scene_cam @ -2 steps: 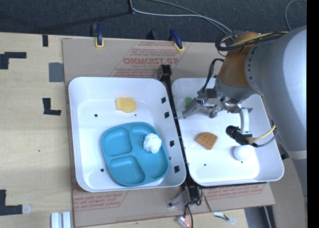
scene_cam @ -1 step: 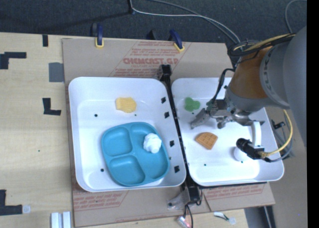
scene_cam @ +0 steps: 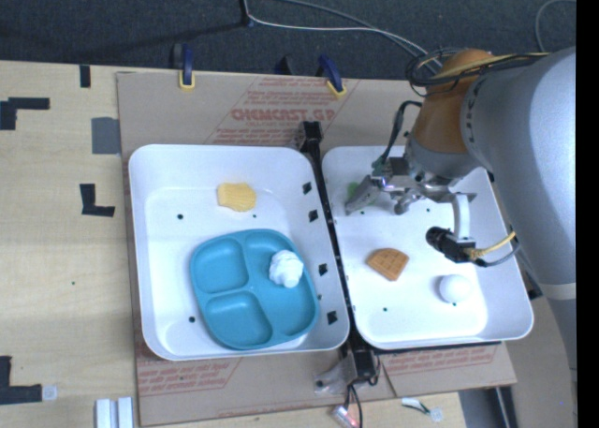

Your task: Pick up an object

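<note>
My gripper (scene_cam: 363, 196) hangs low over the far left part of the right bin (scene_cam: 496, 323), close to the divider between the bins. An orange-brown waffle-like piece (scene_cam: 387, 262) lies in the middle of that bin, a short way nearer the camera than the gripper. A small white ball (scene_cam: 453, 288) rests to its right. In the left bin (scene_cam: 150, 192) a yellow piece (scene_cam: 237, 196) lies toward the back. A white lump (scene_cam: 286, 269) sits on a blue divided plate (scene_cam: 229, 318). I see nothing held by the gripper.
The arm's grey body and orange band (scene_cam: 449, 108) cover the right bin's far right side. A black cable part (scene_cam: 447, 243) hangs over the bin beside the waffle piece. Clips (scene_cam: 329, 80) hold the cardboard under the bins.
</note>
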### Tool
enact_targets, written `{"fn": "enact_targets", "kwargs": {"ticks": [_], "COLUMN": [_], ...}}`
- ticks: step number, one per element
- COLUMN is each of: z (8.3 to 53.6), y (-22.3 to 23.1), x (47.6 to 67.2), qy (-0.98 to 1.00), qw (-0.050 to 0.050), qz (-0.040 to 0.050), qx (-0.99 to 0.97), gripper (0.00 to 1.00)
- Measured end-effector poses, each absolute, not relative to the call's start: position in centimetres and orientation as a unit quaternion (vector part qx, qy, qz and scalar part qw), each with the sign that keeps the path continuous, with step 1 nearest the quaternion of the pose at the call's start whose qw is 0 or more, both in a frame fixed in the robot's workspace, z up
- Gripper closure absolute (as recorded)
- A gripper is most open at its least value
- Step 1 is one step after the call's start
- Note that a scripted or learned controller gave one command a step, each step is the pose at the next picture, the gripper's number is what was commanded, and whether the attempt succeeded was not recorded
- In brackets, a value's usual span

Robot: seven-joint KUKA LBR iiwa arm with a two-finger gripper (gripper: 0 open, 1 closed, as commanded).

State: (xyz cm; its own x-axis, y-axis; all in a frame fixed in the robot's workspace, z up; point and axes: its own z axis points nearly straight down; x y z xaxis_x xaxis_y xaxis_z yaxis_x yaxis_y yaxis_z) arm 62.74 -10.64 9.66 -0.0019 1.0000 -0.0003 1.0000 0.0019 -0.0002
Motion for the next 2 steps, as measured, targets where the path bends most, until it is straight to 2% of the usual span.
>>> {"fn": "enact_targets", "kwargs": {"ticks": [1,2], "z": [8.4,8.6], "y": [-10.6,-11.9], "x": [66.7,62.3], "qy": [0.708,0.707], "qw": [0.000,0.001], "qz": [-0.0003,0.0003], "qx": [0.707,0.707], "gripper": [0.00,0.00]}}
